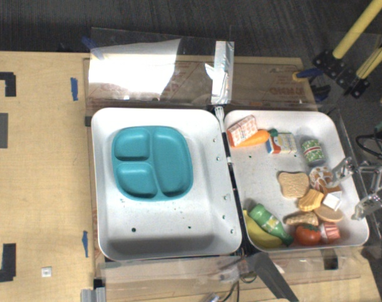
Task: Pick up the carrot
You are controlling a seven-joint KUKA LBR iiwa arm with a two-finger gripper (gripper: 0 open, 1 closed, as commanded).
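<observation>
carrot waiting at the far end of the right bin, nothing gripped yet.

nearest, a banana [260, 233] and green bottle [269, 223] lay against the right bin's [349, 137] near wall beside a tomato [306, 234], likely tumbled there loose; bread [294, 184] sat mid-bin. the end effector [360, 187] hung at that bin's right rim, its open-or-closed state impossible to tell, holding nothing visible. farthest, the carrot [257, 138] lay touching a carton [241, 131], tucked by the divider. the left bin [109, 231] held a teal tray [153, 162].
</observation>
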